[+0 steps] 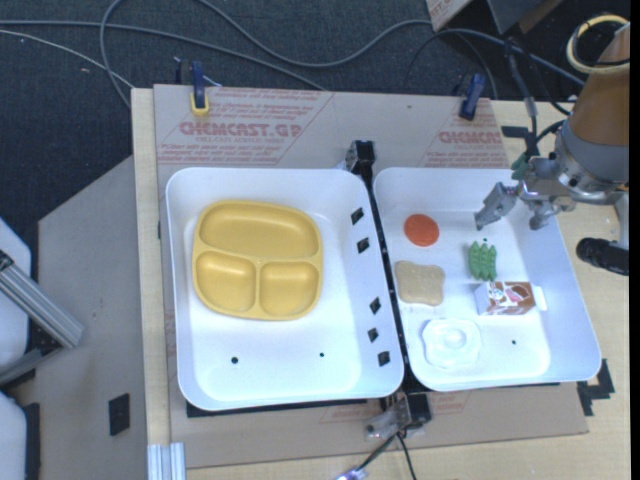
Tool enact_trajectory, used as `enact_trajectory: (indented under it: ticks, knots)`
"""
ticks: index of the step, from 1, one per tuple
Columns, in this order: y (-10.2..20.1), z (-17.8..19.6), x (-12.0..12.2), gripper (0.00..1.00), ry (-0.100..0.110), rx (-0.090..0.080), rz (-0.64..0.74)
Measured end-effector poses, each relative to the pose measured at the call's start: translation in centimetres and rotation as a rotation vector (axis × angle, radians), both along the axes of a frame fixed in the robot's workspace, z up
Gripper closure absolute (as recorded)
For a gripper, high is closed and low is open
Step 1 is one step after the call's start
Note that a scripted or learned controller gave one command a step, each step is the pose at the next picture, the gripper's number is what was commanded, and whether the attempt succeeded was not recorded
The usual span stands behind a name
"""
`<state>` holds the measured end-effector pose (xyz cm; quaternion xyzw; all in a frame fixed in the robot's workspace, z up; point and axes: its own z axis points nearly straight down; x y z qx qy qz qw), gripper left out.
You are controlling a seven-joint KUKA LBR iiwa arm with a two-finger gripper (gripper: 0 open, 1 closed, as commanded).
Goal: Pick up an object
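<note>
Green toy [483, 260] lies untouched in right bin [560, 298], between orange disc [422, 230] and snack packet [508, 297]. Tool [515, 207] hovers just beyond it, fingers spread, clamping nothing. Descent, grasp, lift all remain.

In the right white bin [560, 298] we see five small items lying apart: a flat orange disc [422, 230], a green ridged piece [483, 260], a tan bread-like slice [420, 283], a red-and-white packet [508, 297], and a white fried egg [450, 341] nearest its front rim.
</note>
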<state>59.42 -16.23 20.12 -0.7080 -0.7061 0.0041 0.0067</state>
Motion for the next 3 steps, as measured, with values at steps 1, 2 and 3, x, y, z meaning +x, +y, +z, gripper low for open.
enact_trajectory:
  ticks: [1, 2, 3]
  knots:
    - [0.0, 0.8, 0.3, 0.0, -0.014, -0.003, 0.003]
    - [0.6, -3.5, 0.5, 0.0, -0.01, -0.002, 0.004]
    - [1.1, -7.9, 0.5, 0.0, -0.011, -0.002, 0.005]
